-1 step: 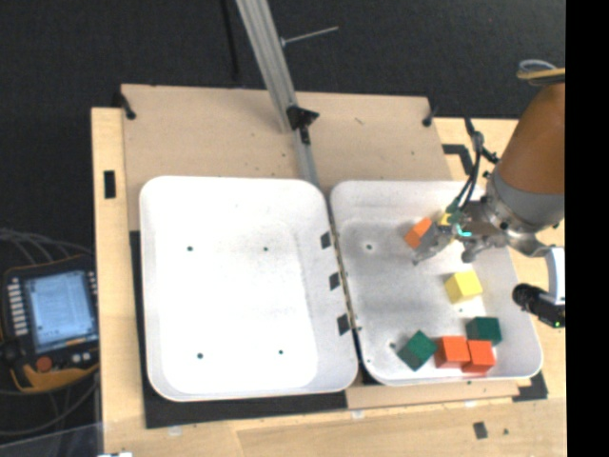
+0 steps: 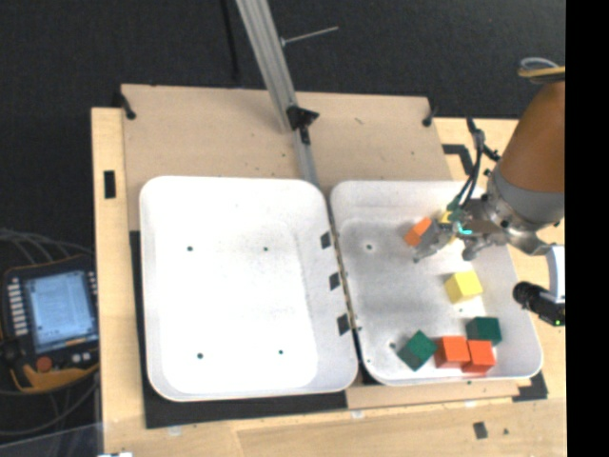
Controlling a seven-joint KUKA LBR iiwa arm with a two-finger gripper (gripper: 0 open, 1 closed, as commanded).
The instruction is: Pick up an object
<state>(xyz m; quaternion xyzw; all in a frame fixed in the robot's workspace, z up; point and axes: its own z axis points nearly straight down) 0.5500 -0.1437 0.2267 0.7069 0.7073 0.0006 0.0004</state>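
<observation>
End effector (image 2: 447, 233) hangs low over the far part of the right bin (image 2: 381, 203), small orange block (image 2: 418, 230) touching or just off its left side; whether it grips the block, cannot tell.

A robotics lab — plywood bench (image 2: 238, 131), teach pendant (image 2: 52, 317) at the left, dark carpet (image 2: 95, 27) around.
</observation>
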